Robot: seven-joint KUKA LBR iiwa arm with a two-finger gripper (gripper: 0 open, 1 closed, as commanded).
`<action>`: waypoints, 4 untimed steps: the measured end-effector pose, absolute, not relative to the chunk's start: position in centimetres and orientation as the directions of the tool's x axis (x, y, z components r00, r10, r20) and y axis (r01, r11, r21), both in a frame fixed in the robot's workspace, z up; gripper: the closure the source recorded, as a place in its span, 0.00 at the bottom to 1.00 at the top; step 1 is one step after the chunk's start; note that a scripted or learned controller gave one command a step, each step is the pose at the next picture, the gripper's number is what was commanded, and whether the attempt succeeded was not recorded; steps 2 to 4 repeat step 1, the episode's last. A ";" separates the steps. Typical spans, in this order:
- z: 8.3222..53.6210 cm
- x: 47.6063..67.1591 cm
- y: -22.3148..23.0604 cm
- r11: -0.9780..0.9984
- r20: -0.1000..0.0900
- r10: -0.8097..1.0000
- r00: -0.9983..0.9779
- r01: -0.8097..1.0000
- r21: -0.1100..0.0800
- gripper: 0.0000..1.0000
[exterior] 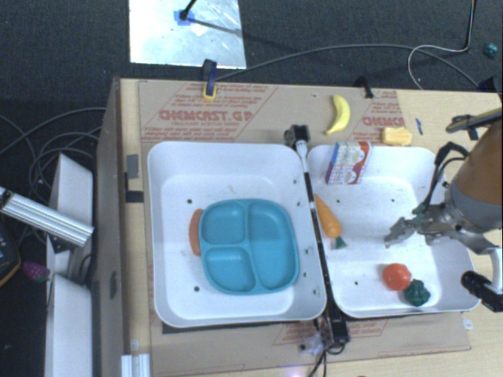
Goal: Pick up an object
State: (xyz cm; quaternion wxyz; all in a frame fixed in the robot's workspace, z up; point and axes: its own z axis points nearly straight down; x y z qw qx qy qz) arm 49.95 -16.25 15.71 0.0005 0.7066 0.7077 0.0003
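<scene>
— Dark carpet surrounds the bench point(236, 104), which carries two white bins. What sits in them?

— A blue divided plate point(250, 245) fills the left bin point(169, 179), with a hot dog point(194, 232) touching its left edge. The right bin point(369, 203) holds a carrot point(328, 217) by the divider, a striped carton point(346, 162) at the back, and a tomato point(397, 276) just beside a broccoli floret point(417, 293) near the front.

— And the gripper point(402, 232)?

— Over the right bin, above the tomato, its fingers apart and nothing between them. A banana point(339, 115) lies on the bench behind.
</scene>
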 end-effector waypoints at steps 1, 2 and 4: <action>8.4 48.7 -12.8 0.002 0.000 1.000 -0.002 1.000 0.002 0.00; 8.4 48.7 -12.8 0.002 0.000 1.000 -0.002 1.000 0.002 0.00; 8.4 48.7 -12.8 0.002 0.000 1.000 -0.002 1.000 0.002 0.00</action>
